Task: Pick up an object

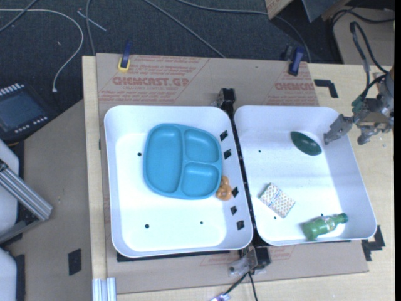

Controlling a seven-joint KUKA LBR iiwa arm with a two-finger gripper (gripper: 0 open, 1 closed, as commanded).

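Currently the gripper [348, 132] sits at the right edge of the frame, its two fingers spread apart with nothing between them.

Its fingers hang over the upper right rim of the right bin [351, 168], just beside a dark green oval object [306, 143] lying in that bin's upper part. Lower in the same bin lie a small checkered packet [277, 200] near the middle and a green bottle [324, 225] on its side at the lower right. Across in the left bin [125, 187], a blue divided plate [182, 160] rests with a small orange-brown item [223, 189] touching its lower right edge.
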